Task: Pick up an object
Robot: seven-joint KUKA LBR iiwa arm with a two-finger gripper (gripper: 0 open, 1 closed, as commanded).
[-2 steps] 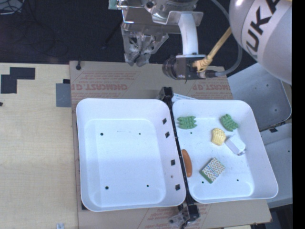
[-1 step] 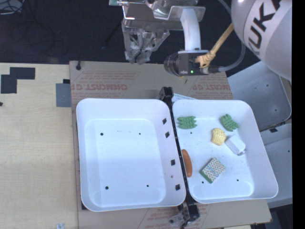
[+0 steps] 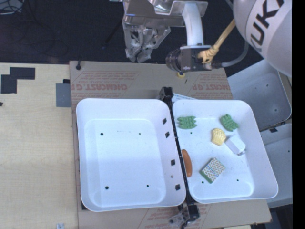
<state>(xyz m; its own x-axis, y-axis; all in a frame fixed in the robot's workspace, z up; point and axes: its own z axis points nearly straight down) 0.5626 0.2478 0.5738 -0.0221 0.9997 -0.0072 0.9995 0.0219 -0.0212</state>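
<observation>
Gripper (image 3: 140,44) raised beyond the bins' far edge, finger state not discernible.
Right bin (image 3: 257,175) holds two green pieces (image 3: 187,122) (image 3: 229,122), corn (image 3: 218,137), white block (image 3: 235,145), sausage (image 3: 187,162), checkered sponge (image 3: 212,170).

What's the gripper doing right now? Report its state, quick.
Gripper: raised above the far edge of the bins, nothing seen between its fingers; open or closed cannot be told.

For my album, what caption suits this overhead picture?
Gripper above two white bins; right bin holds six small objects.
</observation>
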